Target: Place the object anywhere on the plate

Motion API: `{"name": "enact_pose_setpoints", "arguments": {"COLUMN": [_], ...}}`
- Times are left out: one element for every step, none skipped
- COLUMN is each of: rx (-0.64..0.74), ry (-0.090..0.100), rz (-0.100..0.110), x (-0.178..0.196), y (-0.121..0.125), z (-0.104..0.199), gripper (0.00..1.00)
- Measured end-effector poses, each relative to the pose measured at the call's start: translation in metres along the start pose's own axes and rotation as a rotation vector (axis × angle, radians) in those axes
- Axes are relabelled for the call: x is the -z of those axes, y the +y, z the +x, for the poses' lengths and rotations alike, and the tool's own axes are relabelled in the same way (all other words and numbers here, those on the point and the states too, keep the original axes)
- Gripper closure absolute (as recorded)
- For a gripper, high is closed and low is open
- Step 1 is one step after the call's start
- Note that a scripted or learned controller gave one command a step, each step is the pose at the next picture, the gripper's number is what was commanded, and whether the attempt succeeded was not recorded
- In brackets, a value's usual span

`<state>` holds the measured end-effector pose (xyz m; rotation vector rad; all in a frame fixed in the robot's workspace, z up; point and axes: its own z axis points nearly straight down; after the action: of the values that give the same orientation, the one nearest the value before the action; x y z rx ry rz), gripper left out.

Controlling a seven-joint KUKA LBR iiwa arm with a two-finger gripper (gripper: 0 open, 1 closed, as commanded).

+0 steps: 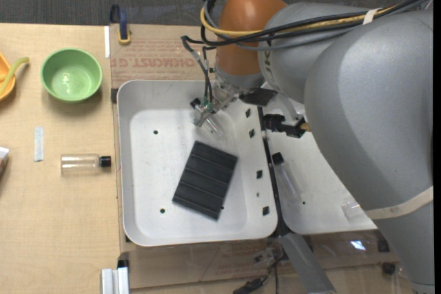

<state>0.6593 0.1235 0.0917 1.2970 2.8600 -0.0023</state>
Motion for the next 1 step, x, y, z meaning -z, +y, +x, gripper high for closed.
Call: {"name": "enact_pose_setpoints", "arguments": {"rx": [-0.137], "ry": [-0.001], "rz": [-0.001], "x": [0.0999], "y": [-0.0529], "z": [-0.0498], "gripper": [1.0]}}
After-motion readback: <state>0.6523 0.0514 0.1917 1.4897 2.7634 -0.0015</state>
